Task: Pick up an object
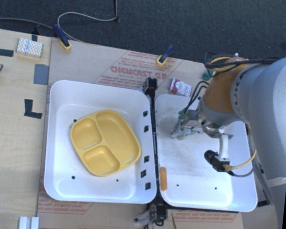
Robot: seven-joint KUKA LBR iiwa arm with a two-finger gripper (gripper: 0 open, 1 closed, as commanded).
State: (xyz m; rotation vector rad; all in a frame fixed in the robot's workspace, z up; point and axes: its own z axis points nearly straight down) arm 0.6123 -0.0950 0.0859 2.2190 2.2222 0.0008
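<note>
Left bin [57,143]: white and shallow, and there's a yellow divided plate [105,141] lying flat near its middle, tilted at a slant.
Divider [150,138]: the two bins meet here, black clips along the seam.
Orange piece [163,178]: small, lying in my right bin [195,192] just beside the divider, near the front edge.
My gripper [181,130]: low over the right bin's back left part, well apart from the orange piece; whether I'm spread or pressed together, I can't tell.
My arm [257,99]: grey, orange band above the wrist, reaching in from the right.
</note>
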